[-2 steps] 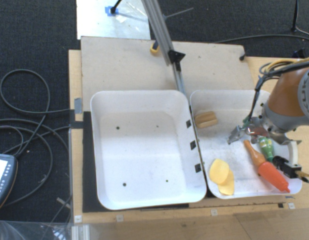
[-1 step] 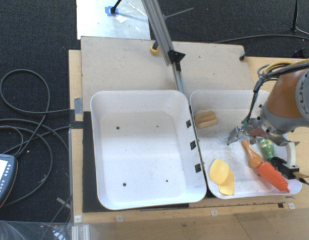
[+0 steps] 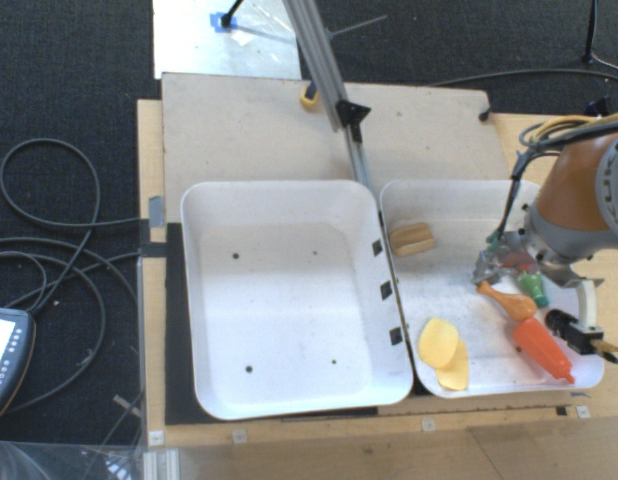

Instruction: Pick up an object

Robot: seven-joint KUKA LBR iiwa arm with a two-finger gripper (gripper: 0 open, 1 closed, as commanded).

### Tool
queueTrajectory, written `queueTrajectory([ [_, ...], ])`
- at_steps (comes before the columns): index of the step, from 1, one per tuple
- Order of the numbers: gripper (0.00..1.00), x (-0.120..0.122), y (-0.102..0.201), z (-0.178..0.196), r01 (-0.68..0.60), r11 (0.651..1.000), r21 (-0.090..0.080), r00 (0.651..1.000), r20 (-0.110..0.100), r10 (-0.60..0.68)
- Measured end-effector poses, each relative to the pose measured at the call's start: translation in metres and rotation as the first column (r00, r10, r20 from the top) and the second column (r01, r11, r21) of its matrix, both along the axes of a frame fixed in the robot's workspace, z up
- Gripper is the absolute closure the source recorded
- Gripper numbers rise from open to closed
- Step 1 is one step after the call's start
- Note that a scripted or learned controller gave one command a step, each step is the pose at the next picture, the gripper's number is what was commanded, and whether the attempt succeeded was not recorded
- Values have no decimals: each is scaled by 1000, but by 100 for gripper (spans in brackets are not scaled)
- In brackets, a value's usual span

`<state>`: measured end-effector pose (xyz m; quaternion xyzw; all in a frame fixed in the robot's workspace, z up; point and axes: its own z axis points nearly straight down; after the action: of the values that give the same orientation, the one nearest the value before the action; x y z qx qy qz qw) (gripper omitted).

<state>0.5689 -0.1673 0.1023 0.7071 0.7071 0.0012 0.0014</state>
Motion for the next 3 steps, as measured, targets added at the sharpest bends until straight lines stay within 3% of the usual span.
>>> queueTrajectory([
  [2, 100, 11, 4, 115, -6, 1000, -2, 1000, 4, 6],
  [3, 100, 3, 62, 127, -11, 1000, 3, 1000, -2, 11],
])
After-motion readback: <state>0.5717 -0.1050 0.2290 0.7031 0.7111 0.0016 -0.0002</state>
